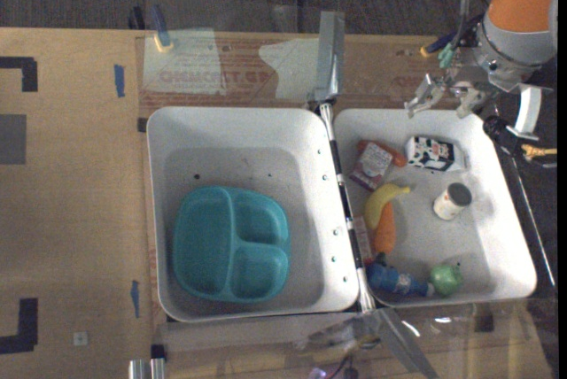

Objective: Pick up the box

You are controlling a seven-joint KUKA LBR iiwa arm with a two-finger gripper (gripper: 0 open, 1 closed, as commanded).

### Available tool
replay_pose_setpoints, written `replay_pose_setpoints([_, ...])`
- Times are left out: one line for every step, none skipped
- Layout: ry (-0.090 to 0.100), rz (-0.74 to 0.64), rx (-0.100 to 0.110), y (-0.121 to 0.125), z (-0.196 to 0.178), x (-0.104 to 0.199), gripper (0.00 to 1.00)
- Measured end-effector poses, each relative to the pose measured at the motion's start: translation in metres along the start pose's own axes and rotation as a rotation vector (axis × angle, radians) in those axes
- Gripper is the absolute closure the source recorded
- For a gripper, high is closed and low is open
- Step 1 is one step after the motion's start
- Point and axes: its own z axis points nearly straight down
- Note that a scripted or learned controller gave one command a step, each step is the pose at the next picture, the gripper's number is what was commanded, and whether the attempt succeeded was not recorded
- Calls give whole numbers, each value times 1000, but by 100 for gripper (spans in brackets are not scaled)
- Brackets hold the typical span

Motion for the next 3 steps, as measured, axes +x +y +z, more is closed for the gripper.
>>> replay_pose_setpoints([-7, -23, -31, 0, 122, -9, 0])
replay_pose_setpoints([13, 133, -12, -58, 152, -81, 0])
replay_pose_setpoints([4, 136, -14, -59, 142, -85, 100])
